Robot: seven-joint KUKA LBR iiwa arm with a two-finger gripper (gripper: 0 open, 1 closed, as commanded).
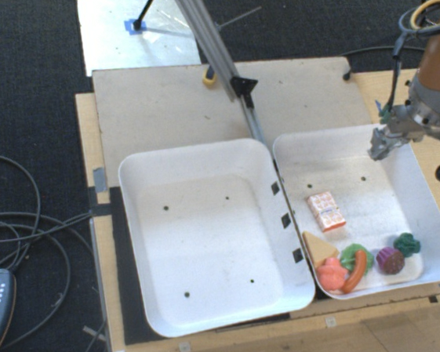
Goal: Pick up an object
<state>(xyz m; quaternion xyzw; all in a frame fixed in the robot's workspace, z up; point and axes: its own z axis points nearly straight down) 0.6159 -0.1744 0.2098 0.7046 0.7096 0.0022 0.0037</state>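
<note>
**Count of things on the surface**

Two white bins: left bin (211, 235), right bin (361, 163). In the right bin, seven small items: one pink-and-white box (326, 211), one tan wedge (318, 245), one orange-red lump (331, 274), one green leafy piece (354, 254), one red sausage shape (355, 271), one purple ball (390, 260), one dark green piece (406, 244).

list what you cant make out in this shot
- End effector, camera view: small and blurred over the right bin's far edge, so its grip state is unclear.
- Arm: cut off by the right edge.
- Toy food heap, near end of the right bin: pieces overlap, hiding where they touch.
- Small box: print too small.
</note>
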